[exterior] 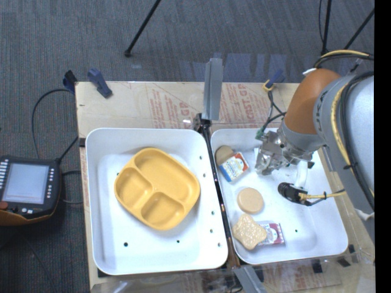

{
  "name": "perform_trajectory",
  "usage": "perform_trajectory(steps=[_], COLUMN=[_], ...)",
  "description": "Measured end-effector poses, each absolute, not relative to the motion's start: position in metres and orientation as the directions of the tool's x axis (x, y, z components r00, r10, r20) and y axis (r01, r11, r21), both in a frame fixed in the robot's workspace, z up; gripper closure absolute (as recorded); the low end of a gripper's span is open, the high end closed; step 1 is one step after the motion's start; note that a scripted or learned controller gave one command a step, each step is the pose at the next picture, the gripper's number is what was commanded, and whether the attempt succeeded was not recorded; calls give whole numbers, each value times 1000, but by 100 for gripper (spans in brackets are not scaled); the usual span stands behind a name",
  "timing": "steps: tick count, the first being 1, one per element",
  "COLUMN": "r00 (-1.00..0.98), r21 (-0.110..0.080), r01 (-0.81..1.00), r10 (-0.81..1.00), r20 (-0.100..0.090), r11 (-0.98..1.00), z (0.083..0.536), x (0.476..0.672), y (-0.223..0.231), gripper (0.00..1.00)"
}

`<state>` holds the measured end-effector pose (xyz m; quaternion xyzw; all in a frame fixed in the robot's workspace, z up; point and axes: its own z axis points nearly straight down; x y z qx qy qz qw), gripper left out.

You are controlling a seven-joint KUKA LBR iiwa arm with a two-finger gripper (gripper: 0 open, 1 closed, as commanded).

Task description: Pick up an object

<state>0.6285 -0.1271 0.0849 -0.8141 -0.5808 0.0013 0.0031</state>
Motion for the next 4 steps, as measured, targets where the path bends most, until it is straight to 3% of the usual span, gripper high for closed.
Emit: perform_trajectory(steps=[1,2,4], r00=[509,811,881], r21=[1,-4,-4], r01=[861,584,473], r10=[861,584,473], r20=[3,-7,-7], r11=[-509,-811,-881], z=[189,184,184], x=[619,634,632], y=[-47,-18,53], gripper=[100,100,100])
